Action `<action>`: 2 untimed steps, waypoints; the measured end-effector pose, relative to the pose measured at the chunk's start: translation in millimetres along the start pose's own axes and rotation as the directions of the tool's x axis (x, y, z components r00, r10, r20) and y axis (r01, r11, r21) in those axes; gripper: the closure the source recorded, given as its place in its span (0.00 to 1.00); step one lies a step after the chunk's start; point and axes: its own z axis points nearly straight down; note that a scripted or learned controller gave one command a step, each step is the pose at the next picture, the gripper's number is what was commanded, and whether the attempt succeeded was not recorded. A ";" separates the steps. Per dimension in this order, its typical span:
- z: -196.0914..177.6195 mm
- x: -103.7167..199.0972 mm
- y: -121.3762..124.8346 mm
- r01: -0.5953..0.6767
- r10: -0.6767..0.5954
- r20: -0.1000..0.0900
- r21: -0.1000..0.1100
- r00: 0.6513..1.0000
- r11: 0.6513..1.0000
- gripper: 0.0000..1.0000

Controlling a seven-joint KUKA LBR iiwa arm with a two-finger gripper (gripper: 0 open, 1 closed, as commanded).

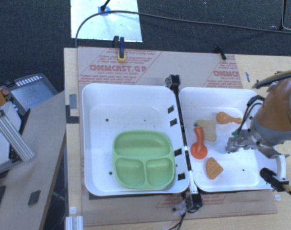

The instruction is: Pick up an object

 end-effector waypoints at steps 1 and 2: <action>-44.3 3.1 -1.7 0.002 -0.002 0.001 -0.003 1.000 1.000 1.00; -94.1 12.6 0.9 0.004 -0.004 0.001 -0.004 1.000 1.000 1.00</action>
